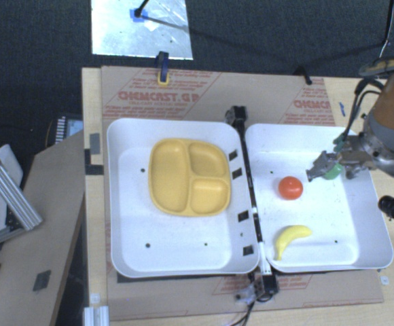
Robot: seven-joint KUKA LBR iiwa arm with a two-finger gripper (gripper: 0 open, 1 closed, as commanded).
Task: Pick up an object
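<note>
Two white bins sit side by side on the bench. Right bin [367, 250]: yellow banana [291, 238] nearest, red tomato [290, 187] beyond it. Gripper [329, 167] hangs over this bin's far right, something green [332, 172] at its fingers; whether they grip it, cannot tell. Left bin [126, 202]: yellow divided plate [188, 176].

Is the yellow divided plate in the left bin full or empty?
Empty. The yellow plate in the left bin shows bare yellow in all three compartments.
</note>
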